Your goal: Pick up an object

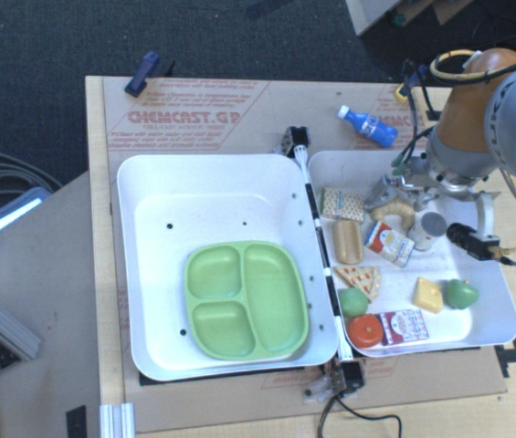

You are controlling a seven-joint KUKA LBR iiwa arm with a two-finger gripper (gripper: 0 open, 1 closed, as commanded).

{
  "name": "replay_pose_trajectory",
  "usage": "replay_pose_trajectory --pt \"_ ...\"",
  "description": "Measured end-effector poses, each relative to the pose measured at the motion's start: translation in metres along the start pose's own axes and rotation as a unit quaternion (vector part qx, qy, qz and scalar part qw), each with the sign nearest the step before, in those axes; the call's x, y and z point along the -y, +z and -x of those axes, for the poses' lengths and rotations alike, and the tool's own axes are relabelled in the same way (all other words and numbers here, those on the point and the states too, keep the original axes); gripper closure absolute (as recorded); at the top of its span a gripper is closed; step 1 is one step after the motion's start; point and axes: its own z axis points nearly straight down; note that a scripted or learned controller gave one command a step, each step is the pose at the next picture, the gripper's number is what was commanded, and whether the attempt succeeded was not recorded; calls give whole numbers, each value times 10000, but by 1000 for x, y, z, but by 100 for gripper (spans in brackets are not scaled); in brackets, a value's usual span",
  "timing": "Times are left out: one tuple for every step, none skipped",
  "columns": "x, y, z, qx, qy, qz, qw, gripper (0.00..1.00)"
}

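**Arm low over the right bin, grip unreadable**

Starting at my left, I see the bench point(194, 121) covered with a printed brown sheet, and a dark blue clip-like item point(142, 74) lying at its far left corner. Next comes the left bin point(148, 199), which holds a green divided tray point(246, 298) with three compartments, sitting toward the near right part of that bin. Black clamps point(296, 139) mark the seam where the two bins meet.

Moving on, the right bin point(495, 322) carries a crowd of toy food. Along its left side I make out a cracker-like square point(343, 204), a tan bread-like piece point(347, 241) just below it, a pizza slice point(360, 276), a small green fruit point(353, 301) and a red tomato point(364, 331) at the near edge. Beside the tomato lies a red and white carton point(405, 326). Nearer the middle is a small red and white packet point(387, 243), then a yellow cheese wedge point(428, 294) and a green pepper-like piece point(462, 293) just beside it. A blue bottle point(368, 126) lies on the bench beyond this bin.

Furthest right, the arm point(477, 108) reaches in and the hand point(410, 199) sits low over the far part of the right bin, above a pale ring-shaped piece point(394, 212). I cannot tell how the hand is set, nor whether it touches anything.
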Motion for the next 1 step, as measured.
replay_pose_trajectory --pt "-2 -12 0 11 -3 30 10000 100"
